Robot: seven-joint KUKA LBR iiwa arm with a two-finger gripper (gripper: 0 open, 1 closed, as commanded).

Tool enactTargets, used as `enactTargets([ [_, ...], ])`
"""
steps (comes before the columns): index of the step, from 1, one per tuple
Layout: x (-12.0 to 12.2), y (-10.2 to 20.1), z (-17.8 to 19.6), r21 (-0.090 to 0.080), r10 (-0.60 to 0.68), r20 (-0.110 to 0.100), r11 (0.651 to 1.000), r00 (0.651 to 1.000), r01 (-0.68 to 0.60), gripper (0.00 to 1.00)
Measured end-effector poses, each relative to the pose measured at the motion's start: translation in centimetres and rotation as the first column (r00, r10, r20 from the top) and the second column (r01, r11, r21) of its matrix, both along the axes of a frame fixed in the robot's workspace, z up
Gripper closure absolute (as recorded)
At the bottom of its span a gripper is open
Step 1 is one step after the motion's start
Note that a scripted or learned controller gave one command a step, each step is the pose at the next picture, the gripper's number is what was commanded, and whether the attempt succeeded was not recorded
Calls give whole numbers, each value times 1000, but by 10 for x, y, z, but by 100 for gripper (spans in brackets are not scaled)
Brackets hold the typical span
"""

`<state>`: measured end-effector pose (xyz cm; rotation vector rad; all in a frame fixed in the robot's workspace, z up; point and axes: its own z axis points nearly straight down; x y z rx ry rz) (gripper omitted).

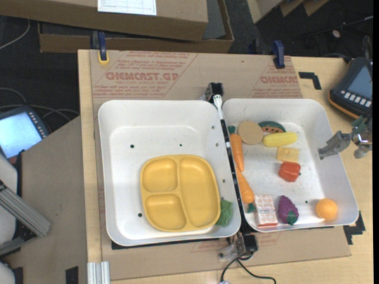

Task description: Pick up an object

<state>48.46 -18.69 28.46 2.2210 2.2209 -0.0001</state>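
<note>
nothing picked yet as far as i can see. end effector [343,142] sits at 3 o'clock, just over the right bin [337,158] rim, with nothing between its fingers. can't tell how far open it is. all the toy food is still lying in that bin: corn [280,139], red pepper [289,171], orange [326,209] at 5 o'clock, eggplant [287,209], two carrots [237,151]. yellow divided plate [179,192] is in the left bin [118,158]. whole grab is still left, i'd say.

A robotics lab: clamped bench board [195,70], teach pendant [355,90], white bins [118,129].
</note>
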Motion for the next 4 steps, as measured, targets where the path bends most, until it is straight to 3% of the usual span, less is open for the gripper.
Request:
enactTargets([
  [1, 30, 63, -126, 7, 7, -12, 1000, 1000, -7, 0],
  [2, 56, 37, -205, 1, -1, -5, 1000, 1000, 1, 0],
  [3, 57, 38, -189, 0, -1, 3, 1000, 1000, 1, 100],
  [4, 70, 123, -94, 2, 10, 9, 1000, 1000, -10, 100],
])
